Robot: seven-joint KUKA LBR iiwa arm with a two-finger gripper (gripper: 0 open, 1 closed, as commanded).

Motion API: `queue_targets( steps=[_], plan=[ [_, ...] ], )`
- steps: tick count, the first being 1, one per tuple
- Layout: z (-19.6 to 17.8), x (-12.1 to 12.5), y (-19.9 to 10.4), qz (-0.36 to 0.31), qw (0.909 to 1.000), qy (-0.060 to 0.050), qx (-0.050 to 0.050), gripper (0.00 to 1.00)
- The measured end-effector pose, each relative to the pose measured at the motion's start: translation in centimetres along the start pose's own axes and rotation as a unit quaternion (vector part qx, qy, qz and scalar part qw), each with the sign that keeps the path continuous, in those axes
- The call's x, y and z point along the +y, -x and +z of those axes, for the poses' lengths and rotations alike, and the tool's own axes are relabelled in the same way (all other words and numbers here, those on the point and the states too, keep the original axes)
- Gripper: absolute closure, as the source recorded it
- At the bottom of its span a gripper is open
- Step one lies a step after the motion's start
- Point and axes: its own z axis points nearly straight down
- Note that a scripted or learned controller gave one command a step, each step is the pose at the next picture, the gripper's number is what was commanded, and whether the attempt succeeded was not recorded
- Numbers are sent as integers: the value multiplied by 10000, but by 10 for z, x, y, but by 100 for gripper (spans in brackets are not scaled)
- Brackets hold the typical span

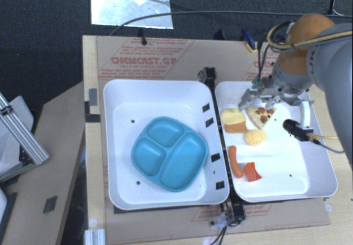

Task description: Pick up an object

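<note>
Overhead, I see two white bins side by side. My left bin [118, 128] holds a blue divided plate [169, 153]. My right bin [314, 183] holds toy food: a yellow block [233, 119], a pizza slice [259, 115], corn [255, 137], a sausage [235, 161] and a red piece [252, 171]. My gripper [259, 96] hovers at the bin's twelve o'clock, just above the pizza slice; I cannot tell its state.

Pizza slice [259, 116] lies flat beside yellow cheese [233, 120]
</note>
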Motion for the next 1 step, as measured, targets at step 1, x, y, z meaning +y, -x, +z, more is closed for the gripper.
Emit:
queue_targets(
  steps=[1],
  plan=[
    [21, 4, 0, 1, 10000, 66, -8, 0]
  ],
)
